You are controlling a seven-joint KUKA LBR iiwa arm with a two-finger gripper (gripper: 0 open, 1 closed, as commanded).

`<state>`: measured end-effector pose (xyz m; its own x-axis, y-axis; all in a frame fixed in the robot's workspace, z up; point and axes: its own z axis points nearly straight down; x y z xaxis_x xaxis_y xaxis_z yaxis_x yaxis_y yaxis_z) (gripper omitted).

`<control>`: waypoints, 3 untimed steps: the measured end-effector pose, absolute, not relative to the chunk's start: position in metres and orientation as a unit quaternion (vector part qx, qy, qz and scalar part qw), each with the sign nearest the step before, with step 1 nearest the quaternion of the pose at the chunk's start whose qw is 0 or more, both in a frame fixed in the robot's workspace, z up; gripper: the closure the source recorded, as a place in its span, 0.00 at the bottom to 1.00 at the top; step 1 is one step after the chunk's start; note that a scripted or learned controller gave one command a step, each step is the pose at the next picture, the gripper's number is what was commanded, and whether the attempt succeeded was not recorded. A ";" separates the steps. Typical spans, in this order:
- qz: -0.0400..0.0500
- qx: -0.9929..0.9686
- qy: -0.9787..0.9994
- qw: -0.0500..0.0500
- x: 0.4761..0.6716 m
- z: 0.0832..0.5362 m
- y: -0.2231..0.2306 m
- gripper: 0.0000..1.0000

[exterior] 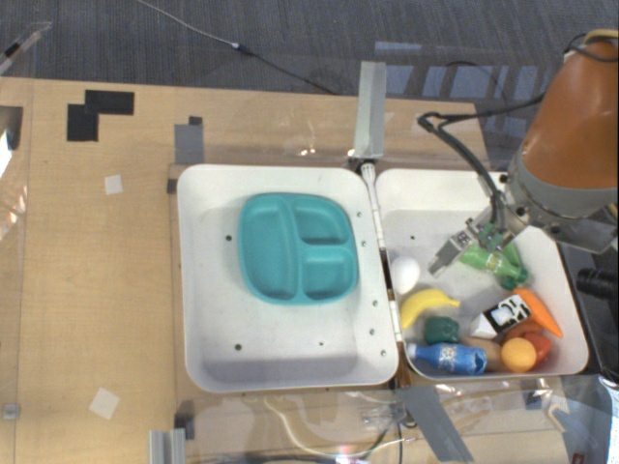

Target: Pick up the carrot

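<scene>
Carrot (539, 309) lies in the right bin (406, 196) at four o'clock, untouched. Gripper (471, 246) hovers over a green toy (496, 262), jaws apart, empty; approach step, next shift toward five o'clock

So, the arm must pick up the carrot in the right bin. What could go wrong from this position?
1. The gripper hangs over the green item, not the carrot, so it may close on the wrong thing.
2. The carrot lies crowded against a black-and-white block and an orange ball near the bin wall; the gripper may hit these or push the carrot aside.
</scene>
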<state>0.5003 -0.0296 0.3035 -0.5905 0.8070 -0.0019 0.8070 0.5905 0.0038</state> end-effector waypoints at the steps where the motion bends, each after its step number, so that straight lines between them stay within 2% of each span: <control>1: 0.002 0.565 0.825 0.002 0.488 0.297 -0.021 0.00; 2: 0.000 0.591 0.807 0.000 0.487 0.224 0.011 0.00; 3: 0.001 0.592 0.806 0.001 0.488 0.226 0.010 0.00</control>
<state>0.4879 0.0100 0.2264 -0.3001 0.9539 -0.0007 0.9539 0.3001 0.0039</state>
